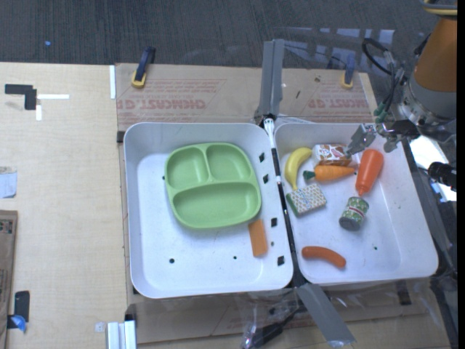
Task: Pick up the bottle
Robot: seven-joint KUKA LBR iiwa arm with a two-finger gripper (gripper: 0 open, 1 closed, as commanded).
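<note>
Grey arm [436, 57] with orange band, reaching in from right, claw [361, 138] lowered

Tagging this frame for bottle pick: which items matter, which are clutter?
Job:
- orange bottle, right bin, by the far wall
- tool, just above and left of the bottle

Clutter:
- right bin: banana, carrot, snack packet, patterned block, green can, sausage
- left bin: green divided plate, orange stick
</note>
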